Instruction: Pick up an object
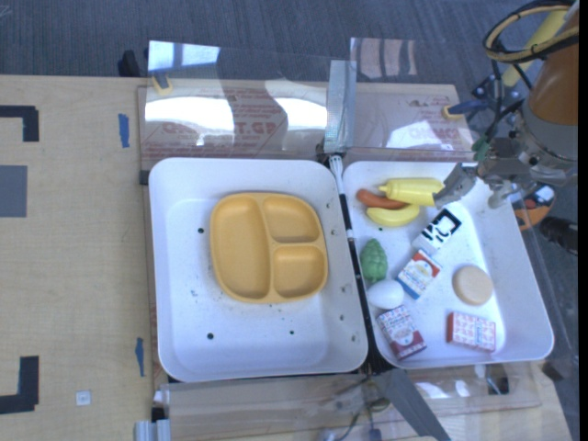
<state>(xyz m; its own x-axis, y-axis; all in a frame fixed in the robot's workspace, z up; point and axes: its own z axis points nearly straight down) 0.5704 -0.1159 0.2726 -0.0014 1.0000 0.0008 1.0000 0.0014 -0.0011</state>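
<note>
1. Right now our gripper [480, 180] hangs over the far right corner of the right bin [537, 324], its fingers spread apart with nothing between them.
2. Candidates all lie in that bin: bananas [404, 200] and a carrot [372, 197] just left of the gripper, a black-and-white carton [440, 229] just below it, a biscuit [474, 285] nearer the front.
3. We judge the carton the easiest target, since it is near and has clear space on its right.
4. We should centre over it, align the fingers across its narrow sides, then descend straight.
5. The left bin [175, 338] bears a yellow tray [268, 245]; we leave it.
</note>
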